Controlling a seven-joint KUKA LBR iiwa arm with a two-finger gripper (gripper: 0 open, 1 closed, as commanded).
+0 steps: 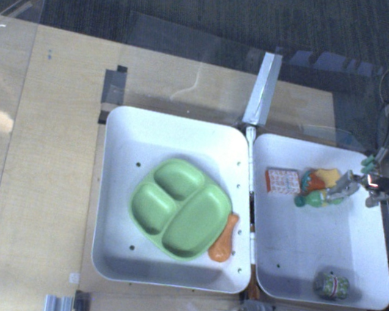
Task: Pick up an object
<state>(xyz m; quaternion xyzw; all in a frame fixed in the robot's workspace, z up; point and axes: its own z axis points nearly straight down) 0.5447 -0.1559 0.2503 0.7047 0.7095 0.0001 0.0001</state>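
Observation:
In the right bin [312,246], a small cluster of toys lies near the far edge: a red piece [314,181], a yellow piece [329,174] and a green piece [309,200]. My gripper [344,186] reaches in from the right and sits against the right side of this cluster, over the yellow and green pieces. A red-and-white patterned card [282,181] lies flat just left of the cluster. A mottled green ball [332,286] rests near the bin's front right corner.
The left bin [120,175] holds a green divided plate [181,208] with an orange carrot-like toy [223,240] at its right edge. A metal post [261,96] stands behind the ridge where the bins meet. Cables hang at the far right.

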